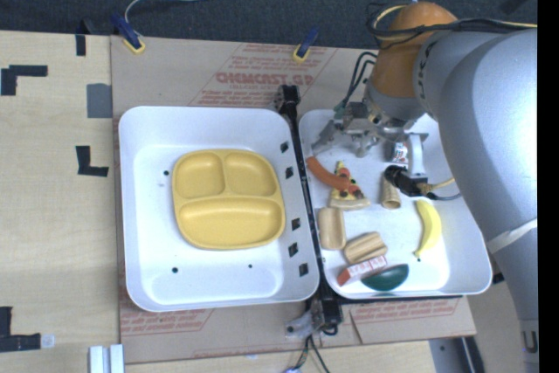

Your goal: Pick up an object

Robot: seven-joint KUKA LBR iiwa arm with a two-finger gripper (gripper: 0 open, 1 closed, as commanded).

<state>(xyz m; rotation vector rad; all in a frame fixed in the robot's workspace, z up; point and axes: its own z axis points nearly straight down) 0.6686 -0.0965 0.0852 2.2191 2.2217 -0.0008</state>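
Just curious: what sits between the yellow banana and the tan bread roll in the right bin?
In the camera view, bare white bin floor separates the yellow banana from the tan bread roll; nothing sits there.

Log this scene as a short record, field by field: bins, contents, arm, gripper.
left bin: shallow white bin holding a yellow three-compartment plastic plate
right bin: shallow white bin holding a yellow toy banana, orange curved toy piece, two tan bread-like toy rolls, dark green rounded toy
arm: grey arm with orange band, reaching over right bin's far end
gripper: gripper above bin floor, nothing seen between fingers
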